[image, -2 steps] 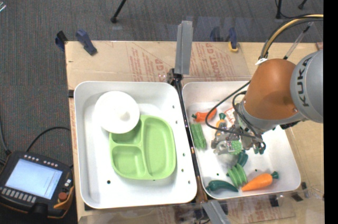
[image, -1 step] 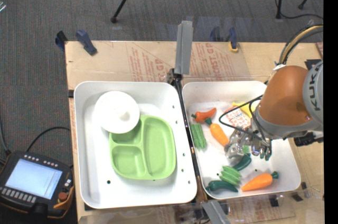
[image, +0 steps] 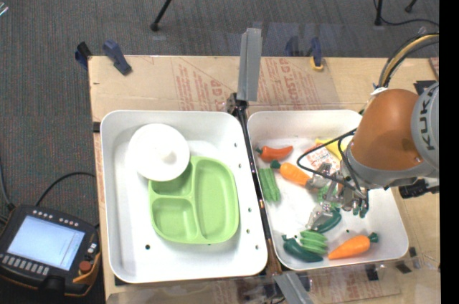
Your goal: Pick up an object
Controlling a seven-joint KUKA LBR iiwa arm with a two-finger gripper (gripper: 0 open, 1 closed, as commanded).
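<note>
Overhead, camera view: two white bins side by side on a cardboard-covered bench. Left bin (image: 115, 152) holds a green divided tray (image: 204, 202), with a white bowl (image: 159, 150) overlapping the tray's far-left corner.

Right bin (image: 287, 125) holds toy vegetables. Far left of it, an orange-red carrot (image: 277, 151); just nearer, a second carrot (image: 294, 173), and to its left a green bean pod (image: 269, 184) lying along the bin's left side. At the near wall, a dark green pepper (image: 295, 248) against a ridged light-green piece (image: 313, 238), with a third carrot (image: 350, 247) to their right.

Arm enters from the right, orange band over the right bin. Gripper (image: 326, 208) is down in the bin's middle, fingers parted, tips at a dark green curved piece (image: 328, 222). Cannot tell whether they touch it; nothing seen clamped between them.
</note>
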